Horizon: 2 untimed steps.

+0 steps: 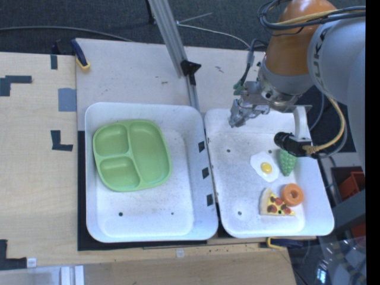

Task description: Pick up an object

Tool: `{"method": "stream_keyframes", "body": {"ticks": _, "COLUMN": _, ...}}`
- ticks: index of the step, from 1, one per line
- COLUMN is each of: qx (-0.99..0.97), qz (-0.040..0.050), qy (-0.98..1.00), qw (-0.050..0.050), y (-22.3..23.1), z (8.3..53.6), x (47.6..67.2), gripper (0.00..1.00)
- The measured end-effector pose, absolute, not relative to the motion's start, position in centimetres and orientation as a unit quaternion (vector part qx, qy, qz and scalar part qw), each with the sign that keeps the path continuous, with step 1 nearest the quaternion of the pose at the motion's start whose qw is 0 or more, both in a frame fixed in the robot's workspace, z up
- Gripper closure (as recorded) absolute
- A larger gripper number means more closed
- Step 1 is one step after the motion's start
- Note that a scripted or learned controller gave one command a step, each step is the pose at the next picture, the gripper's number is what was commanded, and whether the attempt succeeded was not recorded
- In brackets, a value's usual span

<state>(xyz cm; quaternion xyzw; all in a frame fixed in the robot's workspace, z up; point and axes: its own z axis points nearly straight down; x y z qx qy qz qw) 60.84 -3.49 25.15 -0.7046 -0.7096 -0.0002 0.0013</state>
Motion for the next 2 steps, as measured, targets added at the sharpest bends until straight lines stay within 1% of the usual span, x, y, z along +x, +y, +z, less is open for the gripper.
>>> {"method": "stream_keyframes", "body": {"ticks": 1, "qx": -0.705, "qz": 0.0010, "qy": -0.709, "qw": 0.002, "y": 1.4, "z": 23.5, "x": 59.7, "gripper": 1.00}}
{"method": "stream_keyframes", "body": {"ticks": 2, "qx": -0.705, "qz": 0.0010, "qy": -0.709, "qw": 0.002, "y": 6.6, "z": 22.2, "x": 59.3, "gripper": 1.00}}
